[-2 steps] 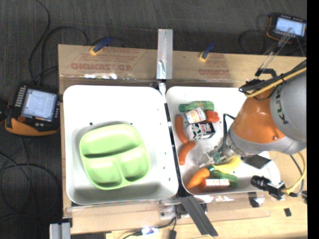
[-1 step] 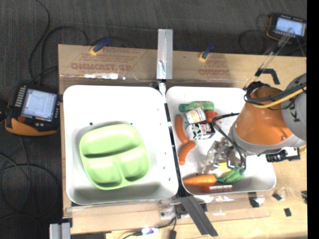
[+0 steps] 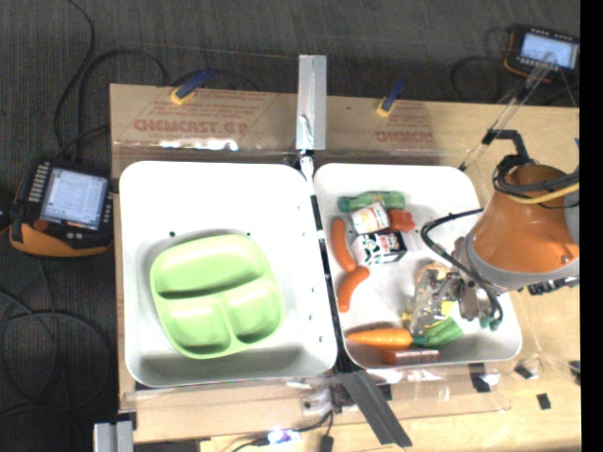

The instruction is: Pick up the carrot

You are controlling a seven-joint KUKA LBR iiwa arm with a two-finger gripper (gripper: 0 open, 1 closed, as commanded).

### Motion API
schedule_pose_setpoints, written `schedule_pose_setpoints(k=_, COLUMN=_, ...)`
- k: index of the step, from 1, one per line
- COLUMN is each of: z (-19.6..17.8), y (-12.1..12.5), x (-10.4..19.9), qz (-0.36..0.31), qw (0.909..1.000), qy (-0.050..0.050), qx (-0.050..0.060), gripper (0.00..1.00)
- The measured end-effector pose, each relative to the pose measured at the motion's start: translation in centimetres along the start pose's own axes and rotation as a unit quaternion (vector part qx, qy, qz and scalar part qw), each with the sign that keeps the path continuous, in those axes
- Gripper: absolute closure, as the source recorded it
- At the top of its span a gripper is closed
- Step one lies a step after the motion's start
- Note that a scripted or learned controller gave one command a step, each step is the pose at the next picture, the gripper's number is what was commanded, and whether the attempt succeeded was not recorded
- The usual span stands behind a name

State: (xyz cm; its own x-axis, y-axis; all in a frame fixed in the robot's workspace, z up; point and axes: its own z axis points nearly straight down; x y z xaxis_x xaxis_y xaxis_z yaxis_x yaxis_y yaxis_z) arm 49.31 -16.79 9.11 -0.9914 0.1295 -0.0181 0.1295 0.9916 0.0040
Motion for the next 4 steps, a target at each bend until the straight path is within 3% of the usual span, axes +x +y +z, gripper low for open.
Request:
schedule_pose_setpoints(k=1, z=0.0, y=6.9, x=1.1, qz=-0.013, qw=0.9999, qy=-0.002, qx=0.002, gripper=1.00)
schedule_pose_setpoints(k=2, z=0.0, y=-0.5, x=0.2, qz=-0.047, qw=0.9989, qy=0.000, qx=0.002, gripper=1.00)
schedule_pose_setpoints(k=3, z=0.0, y=7.0, x=1.0, qz=-0.054, qw=0.9985, qy=-0.003, qx=0.002, gripper=1.00)
schedule_pose_setpoints(k=4, z=-9.1, y=10.5, x=0.3, qz=-0.007, qw=0.9999, qy=0.010, qx=0.001, gripper=1.00)
